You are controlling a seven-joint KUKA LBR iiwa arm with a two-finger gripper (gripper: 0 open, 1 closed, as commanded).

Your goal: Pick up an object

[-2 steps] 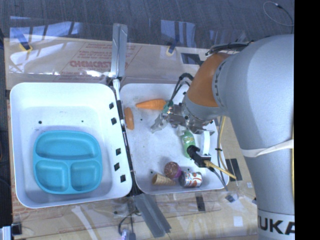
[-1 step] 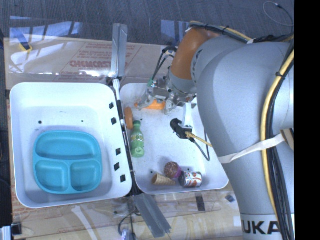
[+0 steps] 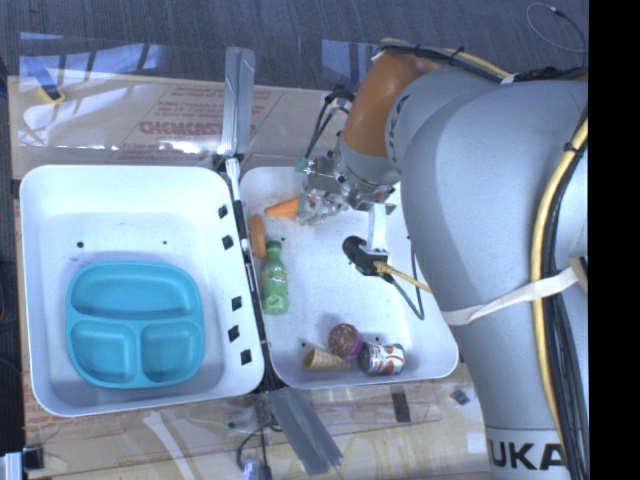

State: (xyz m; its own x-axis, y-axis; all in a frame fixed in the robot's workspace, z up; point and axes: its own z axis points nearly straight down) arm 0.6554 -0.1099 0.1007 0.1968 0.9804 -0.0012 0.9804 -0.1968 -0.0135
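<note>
Camera view, looking down on surface [image 3: 120, 118] with two white bins.

Item 1: gripper [image 3: 318, 206], low over the right bin [image 3: 430, 340] near its 12 o'clock edge. Whether it is released or clenched cannot be told, and nothing can be made out in its grasp.

Item 2: orange wedge [image 3: 282, 208], lying on the bin floor just beside the gripper at its 9 o'clock. Contact between the two cannot be judged.

Item 3: orange stick [image 3: 257, 235], against the right bin's wall at 10 o'clock, just beyond the bottle cap.

Item 4: green bottle [image 3: 274, 282], lying along the same wall at 9 o'clock, cap toward 12 o'clock.

Item 5: ice-cream cone [image 3: 322, 359], on its side at 6 o'clock, its open end beside the brown ball [image 3: 344, 339].

Item 6: small can [image 3: 383, 358], on its side at 5 o'clock, touching the ball.

Item 7: left bin [image 3: 60, 198], holding a blue divided tray [image 3: 132, 320] toward its 6 o'clock side.
</note>
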